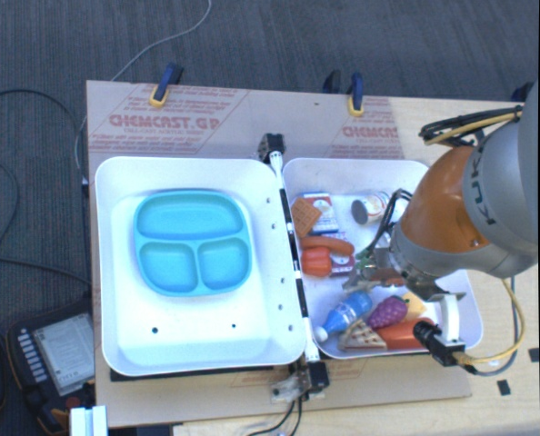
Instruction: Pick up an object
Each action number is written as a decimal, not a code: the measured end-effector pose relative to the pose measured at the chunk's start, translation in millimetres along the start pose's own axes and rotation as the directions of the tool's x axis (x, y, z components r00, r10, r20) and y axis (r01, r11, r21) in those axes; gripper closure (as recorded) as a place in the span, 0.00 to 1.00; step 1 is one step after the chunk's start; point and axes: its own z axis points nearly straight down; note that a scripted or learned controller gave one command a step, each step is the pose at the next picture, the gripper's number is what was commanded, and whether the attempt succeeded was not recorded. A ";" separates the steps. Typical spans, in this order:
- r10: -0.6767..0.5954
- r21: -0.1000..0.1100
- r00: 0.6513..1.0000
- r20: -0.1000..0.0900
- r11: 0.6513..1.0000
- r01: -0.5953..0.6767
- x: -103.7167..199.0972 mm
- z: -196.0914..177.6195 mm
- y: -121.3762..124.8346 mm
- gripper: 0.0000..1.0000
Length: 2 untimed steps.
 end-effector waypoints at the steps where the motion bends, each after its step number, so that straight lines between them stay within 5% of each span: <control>1: 0.000 0.000 1.000 0.000 1.000 0.000 0.1 0.2 -0.1 0.00; 2: 0.000 0.000 1.000 0.000 1.000 0.000 0.0 -9.5 0.7 1.00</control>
